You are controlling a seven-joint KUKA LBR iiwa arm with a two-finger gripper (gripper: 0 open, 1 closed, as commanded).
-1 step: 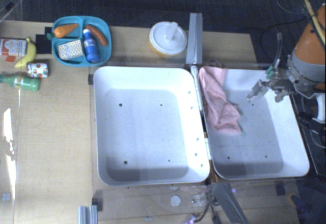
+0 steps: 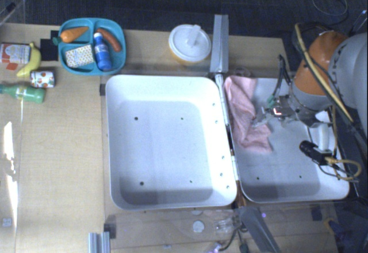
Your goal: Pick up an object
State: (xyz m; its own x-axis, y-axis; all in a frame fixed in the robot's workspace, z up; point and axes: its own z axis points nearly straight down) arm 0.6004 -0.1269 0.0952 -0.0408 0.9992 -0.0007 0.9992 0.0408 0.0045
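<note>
Pink cloth [image 2: 246, 112] lies crumpled in right bin [image 2: 287, 180] — gripper [image 2: 265, 115] lowered at its edge for grasping — claw state cannot be told.

The grey arm [image 2: 345, 68] reaches in from the right; its pincer [image 2: 265, 115] hangs low.
</note>
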